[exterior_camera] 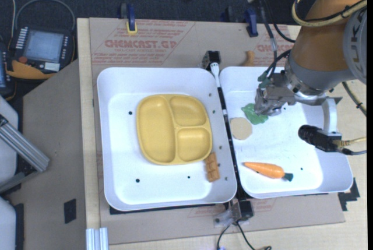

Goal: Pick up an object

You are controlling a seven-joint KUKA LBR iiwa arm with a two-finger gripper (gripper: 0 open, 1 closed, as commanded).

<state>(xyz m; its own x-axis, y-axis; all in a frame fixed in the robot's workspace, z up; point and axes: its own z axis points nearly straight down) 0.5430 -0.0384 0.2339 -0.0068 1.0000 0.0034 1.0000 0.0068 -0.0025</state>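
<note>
The arm comes in from three o'clock, and its jaws (269, 104) sit low in the right bin (326, 185), right over a green object (254, 114) at about ten o'clock in that bin. Whether they are spread or closed cannot be made out, since the wrist body covers them from above; the green piece pokes out at their seven o'clock side, touching or just beneath them.

Just beside the green object, at its seven o'clock, lies a round tan disc (240, 128) close to the bin's left wall. Toward six o'clock in the same bin rests a carrot (266, 169), lying nearly level with its green tip pointing to three o'clock, well apart from the jaws. A black part of the arm's rig (317, 138) hangs over the bin at three o'clock.

The left bin (116, 144) holds a yellow divided plate (173, 129) at its centre and a small brown piece (212, 168) at the plate's five o'clock corner. Both bins sit on the desk (151, 36).
</note>
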